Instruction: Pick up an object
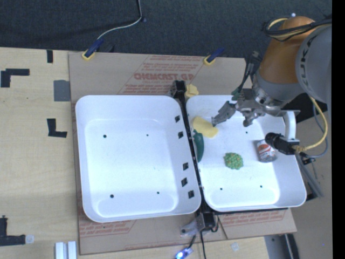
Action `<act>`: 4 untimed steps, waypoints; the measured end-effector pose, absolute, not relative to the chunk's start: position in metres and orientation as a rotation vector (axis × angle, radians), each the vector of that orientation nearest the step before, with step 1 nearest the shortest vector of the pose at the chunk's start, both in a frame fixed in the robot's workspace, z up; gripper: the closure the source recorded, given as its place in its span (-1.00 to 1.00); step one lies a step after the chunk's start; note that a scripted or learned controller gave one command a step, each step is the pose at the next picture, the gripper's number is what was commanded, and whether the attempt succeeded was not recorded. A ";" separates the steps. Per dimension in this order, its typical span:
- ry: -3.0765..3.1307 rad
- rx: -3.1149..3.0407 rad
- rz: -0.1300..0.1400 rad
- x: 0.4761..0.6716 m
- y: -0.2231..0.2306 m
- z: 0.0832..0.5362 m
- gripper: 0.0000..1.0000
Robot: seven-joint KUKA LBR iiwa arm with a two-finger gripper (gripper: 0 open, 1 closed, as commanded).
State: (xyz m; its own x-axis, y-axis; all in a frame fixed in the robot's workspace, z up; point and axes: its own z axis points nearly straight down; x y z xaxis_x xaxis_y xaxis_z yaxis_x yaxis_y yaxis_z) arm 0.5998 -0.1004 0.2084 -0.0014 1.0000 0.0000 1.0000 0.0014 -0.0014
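Observation:
In the right bin (291,196) lie a pale yellow object (205,127) near the left wall, a dark green object (198,144) just below it, a bumpy green ball (233,160) in the middle, and a small silver and red can (266,151) at the right. My gripper (233,118) hangs over the bin's upper part, open, with nothing between its fingers. Its left finger (220,116) ends just right of and above the yellow object. The ball lies below the gripper.
The left bin (81,109) sits beside the right one, with a black divider (186,139) and clips between them. Both rest on a cardboard sheet (156,72). A black part of the arm (280,141) hangs beside the can.

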 end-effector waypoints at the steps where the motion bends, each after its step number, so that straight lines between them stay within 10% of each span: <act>1: -2.237 -2.224 -0.015 0.672 -0.083 0.321 -1.00; 2: -2.233 -2.231 -0.014 0.669 -0.107 0.457 -1.00; 3: -2.226 -2.220 0.003 0.669 -0.105 0.457 1.00; 4: -2.230 -2.224 -0.008 0.666 -0.107 0.541 1.00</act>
